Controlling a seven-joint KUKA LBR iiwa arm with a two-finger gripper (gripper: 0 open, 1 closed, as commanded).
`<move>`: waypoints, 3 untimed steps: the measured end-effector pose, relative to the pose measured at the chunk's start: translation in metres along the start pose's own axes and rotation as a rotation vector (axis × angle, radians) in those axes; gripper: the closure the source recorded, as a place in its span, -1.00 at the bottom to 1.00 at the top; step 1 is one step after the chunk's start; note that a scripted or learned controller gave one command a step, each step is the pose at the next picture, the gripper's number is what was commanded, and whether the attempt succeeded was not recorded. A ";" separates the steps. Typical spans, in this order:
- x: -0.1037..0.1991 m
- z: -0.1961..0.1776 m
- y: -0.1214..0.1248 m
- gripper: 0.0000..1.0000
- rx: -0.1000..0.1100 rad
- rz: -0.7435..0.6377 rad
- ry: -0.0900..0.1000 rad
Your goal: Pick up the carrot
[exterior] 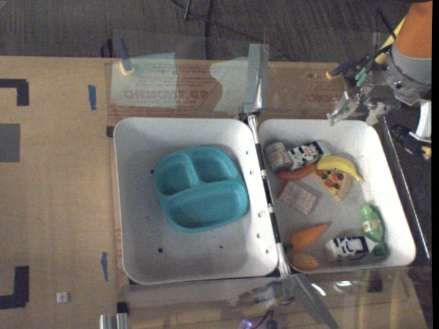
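- The carrot [309, 235] lies in the right bin [396, 184], near its front edge, tip pointing up and to the right.
- Just in front of the carrot sits a small yellow-orange food piece [305, 260]; to its right, a black-and-white carton [350, 247] lying on its side.
- Farther back in the same bin: a can [276, 155], a second carton [304, 154], a red sausage-like piece [296, 173], a banana [339, 164], a pizza slice [334, 182], a tan flat packet [298, 197] and a green item [371, 219].
- The tool [357, 110] hovers over the back rim of the right bin — well apart from the carrot — and nothing is between its fingers, which look spread apart.
- The left bin [137, 204] holds a teal divided tray [201, 188].
- Both bins rest on the cardboard-covered counter [55, 184].
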State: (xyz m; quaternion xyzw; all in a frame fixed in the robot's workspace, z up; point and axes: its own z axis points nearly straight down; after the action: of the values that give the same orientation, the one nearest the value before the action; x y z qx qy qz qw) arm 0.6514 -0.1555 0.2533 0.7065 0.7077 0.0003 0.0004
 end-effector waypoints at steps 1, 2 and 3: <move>0.010 0.106 -0.052 -1.00 0.001 0.183 0.000; 0.044 0.076 -0.072 -1.00 0.004 0.362 0.001; 0.025 0.088 -0.093 -1.00 0.002 0.061 0.001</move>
State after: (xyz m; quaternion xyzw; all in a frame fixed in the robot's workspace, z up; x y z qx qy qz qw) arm 0.5582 -0.1310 0.1648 0.7276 0.6860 -0.0001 -0.0008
